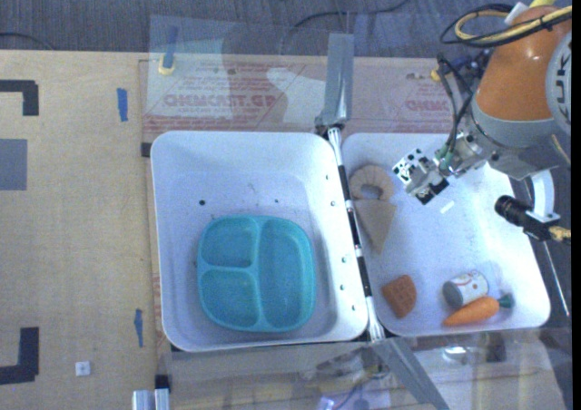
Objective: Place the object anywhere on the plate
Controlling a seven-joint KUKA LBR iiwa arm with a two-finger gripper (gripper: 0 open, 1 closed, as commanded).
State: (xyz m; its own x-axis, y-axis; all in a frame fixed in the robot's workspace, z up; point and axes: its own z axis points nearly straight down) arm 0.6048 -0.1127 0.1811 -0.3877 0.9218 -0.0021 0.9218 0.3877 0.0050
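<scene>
Camera view, looking down on the bench: the gripper (419,174) hangs over the upper left part of the right bin (517,245), just right of centre frame, with the grey arm (517,82) and its orange band filling the upper right corner. How wide its fingers stand I cannot tell; nothing shows between them, so no hold on anything. Just left of it and a touch lower, by the divider between the bins, lies a tan cone-shaped object (372,204), wide end up, point down. Along the bottom of the right bin, from left to right: a small brown waffle-like piece (399,295), a little white can (466,288) and, just beside it, an orange carrot (472,311). Over in the left bin (182,181), lower centre, sits the teal plate (257,272) with its three compartments, nothing on it, well apart from the objects.
</scene>
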